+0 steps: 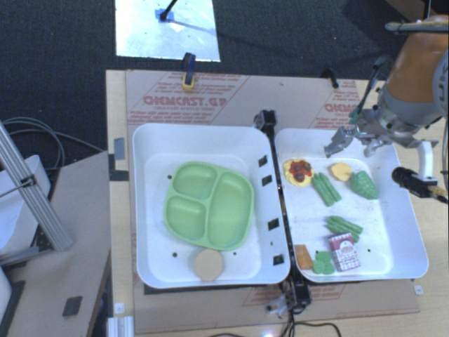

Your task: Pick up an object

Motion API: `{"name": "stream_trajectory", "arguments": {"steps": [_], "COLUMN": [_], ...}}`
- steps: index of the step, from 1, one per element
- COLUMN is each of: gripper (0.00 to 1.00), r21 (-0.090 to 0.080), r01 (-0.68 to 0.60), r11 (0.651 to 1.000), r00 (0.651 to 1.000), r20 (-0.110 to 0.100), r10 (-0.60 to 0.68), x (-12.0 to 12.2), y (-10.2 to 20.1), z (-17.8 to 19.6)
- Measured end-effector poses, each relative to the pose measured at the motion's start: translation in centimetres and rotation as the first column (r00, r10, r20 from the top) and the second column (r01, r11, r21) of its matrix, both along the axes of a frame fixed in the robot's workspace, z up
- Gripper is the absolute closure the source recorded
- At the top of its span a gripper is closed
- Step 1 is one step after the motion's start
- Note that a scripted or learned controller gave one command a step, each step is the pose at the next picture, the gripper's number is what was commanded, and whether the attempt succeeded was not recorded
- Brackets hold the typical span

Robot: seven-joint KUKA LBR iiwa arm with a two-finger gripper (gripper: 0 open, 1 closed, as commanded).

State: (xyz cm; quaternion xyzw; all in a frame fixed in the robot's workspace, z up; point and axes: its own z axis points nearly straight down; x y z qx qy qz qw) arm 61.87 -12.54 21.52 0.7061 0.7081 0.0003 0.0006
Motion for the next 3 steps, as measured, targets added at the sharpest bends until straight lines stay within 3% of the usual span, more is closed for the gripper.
{"name": "stream_trajectory", "arguments": {"steps": [1, 2, 3], "gripper": [0.00, 0.00, 1.00], "r21": [-0.001, -0.001, -0.001], "r01": [0.007, -0.002, -0.003], "r11": [1.000, 1.000, 1.000], "r00": [1.000, 1.000, 1.000], "r20": [-0.005, -0.001, 0.004], "r10": [-0.007, 0.002, 0.003], "x": [-1.8, 0.9, 1.0], "y": [-6.9, -7.2, -7.2], "z": [-6.7, -13.4, -11.9]}}
